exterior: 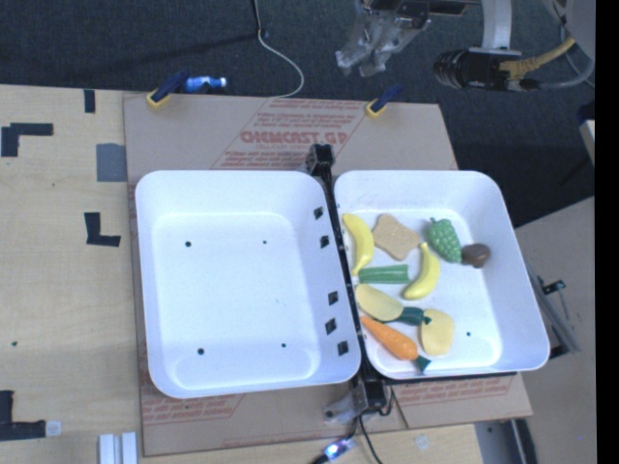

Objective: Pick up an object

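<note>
The toy foods all lie in the right bin (503,211), gathered toward its left and middle. A yellow banana (360,242) curves along the left wall, near the divider between the bins. Just right of it sits a tan slice of bread (395,237), and further right a green bunch of grapes (445,240) with a small brown round piece (475,254) touching or nearly touching its lower right side. Below the bread a green stick-shaped vegetable (384,274) lies flat, with a second banana (424,274) beside its right end. Lower still are a pale yellow piece (379,304), a yellow piece with a dark green stem (435,332), and an orange carrot (391,337) lying aslant near the front wall.

The left bin (155,211) adjoins the right one along a row of black clips. Both rest on a brown cardboard sheet on the bench (48,259).

The gripper (372,51) hangs well above and behind the bins, over the dark floor, apart from every object. Nothing sits between its fingers; whether they are wide or narrow I cannot tell.
</note>
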`<state>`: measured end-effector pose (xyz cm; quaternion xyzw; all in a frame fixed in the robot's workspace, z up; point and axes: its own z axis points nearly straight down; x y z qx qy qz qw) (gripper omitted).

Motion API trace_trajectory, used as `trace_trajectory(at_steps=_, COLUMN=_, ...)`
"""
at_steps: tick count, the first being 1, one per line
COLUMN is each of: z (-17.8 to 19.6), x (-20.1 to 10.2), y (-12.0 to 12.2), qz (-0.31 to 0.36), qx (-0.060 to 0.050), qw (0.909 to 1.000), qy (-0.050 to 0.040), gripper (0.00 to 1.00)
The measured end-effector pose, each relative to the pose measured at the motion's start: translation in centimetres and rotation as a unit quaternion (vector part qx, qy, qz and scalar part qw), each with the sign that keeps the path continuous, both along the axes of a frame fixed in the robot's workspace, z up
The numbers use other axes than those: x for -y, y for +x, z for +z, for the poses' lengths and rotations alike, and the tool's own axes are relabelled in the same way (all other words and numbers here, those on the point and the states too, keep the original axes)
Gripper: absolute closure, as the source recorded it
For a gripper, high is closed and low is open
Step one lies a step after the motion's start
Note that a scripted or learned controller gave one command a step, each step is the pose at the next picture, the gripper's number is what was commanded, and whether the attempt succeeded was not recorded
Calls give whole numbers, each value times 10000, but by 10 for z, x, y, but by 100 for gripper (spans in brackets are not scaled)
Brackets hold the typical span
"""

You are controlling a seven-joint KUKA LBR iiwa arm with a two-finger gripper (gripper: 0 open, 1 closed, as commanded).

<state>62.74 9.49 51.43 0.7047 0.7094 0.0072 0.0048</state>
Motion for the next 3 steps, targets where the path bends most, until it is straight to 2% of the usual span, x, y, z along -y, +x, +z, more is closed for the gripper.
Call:
trace_trajectory(at_steps=1, z=24, x=-7, y=-86, qz=-8, qx=-72, qw=10000, qy=-6, gripper=100)
trace_trajectory(at_steps=2, z=21, x=89, y=-109, qz=-74, qx=-89, qw=9999, qy=-30, gripper=100)
trace_trajectory(at_steps=3, z=-131, x=29, y=-107, qz=-5, qx=-179, qw=9998, qy=-25, gripper=100)
